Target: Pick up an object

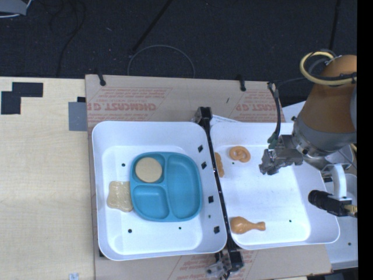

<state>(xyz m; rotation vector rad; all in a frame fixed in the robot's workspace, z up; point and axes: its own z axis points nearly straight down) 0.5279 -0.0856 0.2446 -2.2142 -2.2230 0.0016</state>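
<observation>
1. The likeliest target is the pretzel-shaped toy, lying flat on the floor of the right bin near its far wall, just left of the claw.
2. The claw hangs over the right bin beside the pretzel-shaped toy, apart from it; nothing shows between its tips, and whether it is released or clenched I cannot tell from this angle.
3. My reading is that the approach step is in hand: the arm is poised over the bin and no object is lifted. The next move would call for shifting the claw left over the toy, lowering it squarely and closing across the toy's narrow width.
4. Other candidates sit farther from the pretzel-shaped toy: a drumstick-shaped toy near the right bin's near wall, and a small tan piece against the divider to the toy's left.
5. Further left, in the left bin, a blue sectioned tray holds a round tan disc in its far-left compartment; a pale bread-like piece lies touching the tray's left edge.
6. Both bins rest on a cardboard sheet printed with red lettering, which lies on a light wooden surface.
7. Beyond the pretzel-shaped toy, past the cardboard, the floor is dark, with cables looping across it.
</observation>
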